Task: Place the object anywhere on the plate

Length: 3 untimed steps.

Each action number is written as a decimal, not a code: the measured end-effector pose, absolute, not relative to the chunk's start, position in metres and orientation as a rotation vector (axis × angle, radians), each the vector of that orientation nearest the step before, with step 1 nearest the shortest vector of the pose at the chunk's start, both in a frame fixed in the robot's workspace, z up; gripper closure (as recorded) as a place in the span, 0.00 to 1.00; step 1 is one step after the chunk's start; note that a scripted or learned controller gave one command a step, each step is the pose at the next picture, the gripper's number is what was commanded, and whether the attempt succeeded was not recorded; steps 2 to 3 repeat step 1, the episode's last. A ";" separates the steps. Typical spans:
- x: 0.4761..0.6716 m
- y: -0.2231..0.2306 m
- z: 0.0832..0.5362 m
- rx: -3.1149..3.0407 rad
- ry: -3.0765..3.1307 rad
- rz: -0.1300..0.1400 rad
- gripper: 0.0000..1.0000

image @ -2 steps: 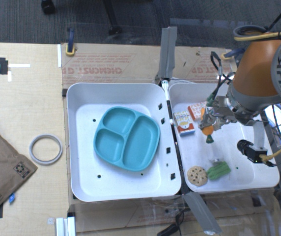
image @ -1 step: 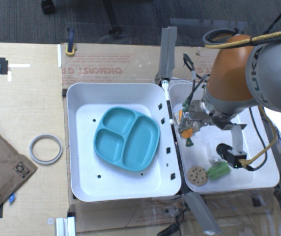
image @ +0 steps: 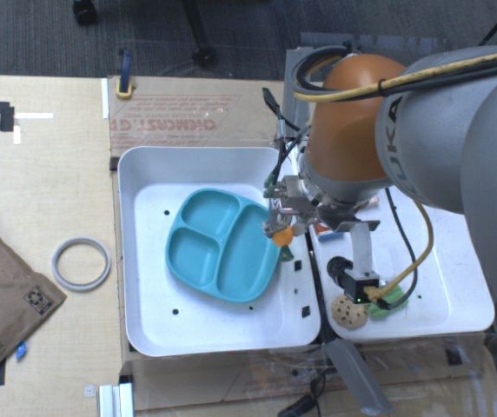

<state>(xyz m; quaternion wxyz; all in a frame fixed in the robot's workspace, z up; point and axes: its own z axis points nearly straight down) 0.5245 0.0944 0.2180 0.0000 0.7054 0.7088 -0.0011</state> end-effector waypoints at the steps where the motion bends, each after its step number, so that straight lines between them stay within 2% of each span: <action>1: 0.525 0.094 0.218 2.217 2.226 -0.004 0.00; 3: 0.525 0.094 0.218 2.217 2.226 -0.004 0.00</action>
